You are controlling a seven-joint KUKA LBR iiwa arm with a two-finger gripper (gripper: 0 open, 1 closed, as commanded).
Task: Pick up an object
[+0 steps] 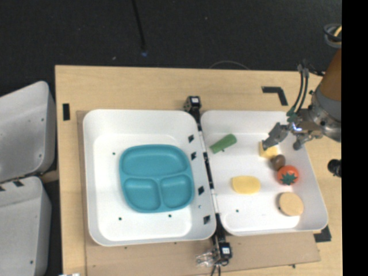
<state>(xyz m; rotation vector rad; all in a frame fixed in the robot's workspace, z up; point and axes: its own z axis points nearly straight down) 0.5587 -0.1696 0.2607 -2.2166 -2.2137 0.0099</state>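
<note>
Toy food piece, yellow (267, 151), looks light, rigid and slick, best pinched across its short sides by the gripper (285, 137) hanging spread wide above it, empty.

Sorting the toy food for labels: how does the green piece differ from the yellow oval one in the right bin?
The green piece is long, narrow and lies slanted near the bin's left wall; the yellow oval piece is wider, rounded and lies level nearer the bin's middle. The green piece sits farther back, the yellow oval piece nearer the front. Both lie loose on the right bin floor, apart from the pincer.
</note>
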